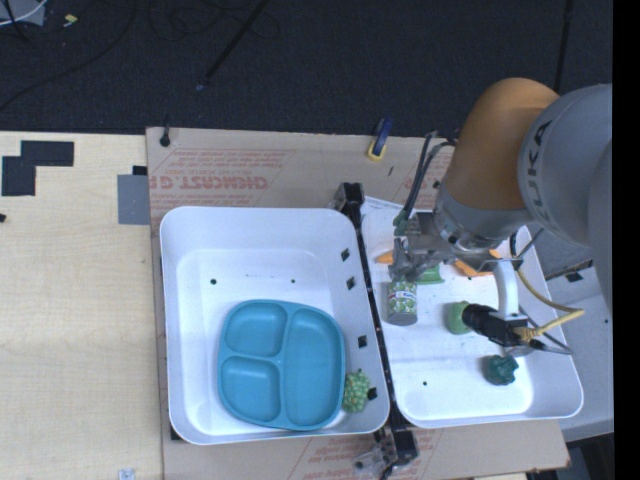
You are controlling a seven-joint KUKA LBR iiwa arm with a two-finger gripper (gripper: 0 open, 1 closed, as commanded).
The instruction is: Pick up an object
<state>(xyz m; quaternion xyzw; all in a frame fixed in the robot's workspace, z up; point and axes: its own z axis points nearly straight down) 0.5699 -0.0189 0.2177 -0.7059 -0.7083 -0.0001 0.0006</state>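
My gripper (pixel 405 271) hangs over the left part of the right bin (pixel 560 398), pointing down. Directly under it stands a small upright jar (pixel 402 302) with a green speckled label and a grey top. The jar's top meets the gripper's tip, and the view does not show whether it is gripped. To the right lie a small green object (pixel 456 317) and a teal lump (pixel 500 370). Orange pieces (pixel 384 258) poke out on both sides of the gripper, partly hidden by it.
The left bin (pixel 190 268) holds a blue divided plate (pixel 280 364) and a green bumpy cluster (pixel 356 391) at its near right corner. A black divider runs between the two bins. The arm covers the right bin's far side.
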